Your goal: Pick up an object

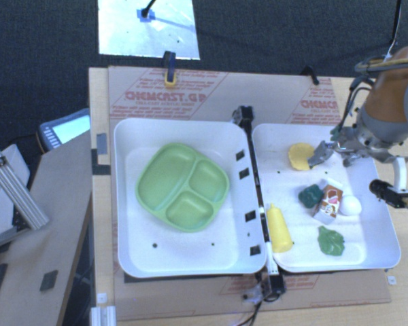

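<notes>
The right bin (374, 250) holds several small objects. A yellow round piece (299, 157) lies at its far left. Near the middle sit a dark green lump (311, 195), a small red and white carton (328, 203) and a white ball (351, 206). A light green leafy toy (331, 241) lies near the front, and a yellow bottle (279, 228) rests against the divider. My gripper (355, 174) hangs over the bin's back right part, open. One finger (320, 154) sits beside the yellow piece. Nothing is between the fingers.
The left bin (132, 250) carries a light green divided plate (182, 186). A black divider rail (253, 182) runs between the bins. The arm's orange band (394, 80) comes in from the upper right. Cardboard (190, 94) lies under both bins.
</notes>
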You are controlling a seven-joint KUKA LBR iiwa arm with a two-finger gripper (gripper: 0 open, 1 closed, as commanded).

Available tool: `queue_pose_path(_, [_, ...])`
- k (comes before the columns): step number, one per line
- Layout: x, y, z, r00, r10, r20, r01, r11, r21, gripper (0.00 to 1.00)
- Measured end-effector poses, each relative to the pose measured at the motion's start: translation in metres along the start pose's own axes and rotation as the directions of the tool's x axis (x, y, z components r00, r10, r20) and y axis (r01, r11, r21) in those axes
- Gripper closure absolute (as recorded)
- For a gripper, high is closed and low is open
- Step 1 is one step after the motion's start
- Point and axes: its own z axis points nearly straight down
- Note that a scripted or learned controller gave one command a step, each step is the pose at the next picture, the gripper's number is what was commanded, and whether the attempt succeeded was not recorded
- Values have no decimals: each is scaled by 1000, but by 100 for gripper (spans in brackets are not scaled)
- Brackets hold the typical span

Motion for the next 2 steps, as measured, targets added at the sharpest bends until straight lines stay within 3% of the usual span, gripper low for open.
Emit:
queue_pose_path(1, [-1, 2, -14, 1000, -1, 2, 1, 1000, -6, 100])
queue_pose_path(2, [9, -1, -65, 1000, -3, 1, 3, 1000, -7, 100])
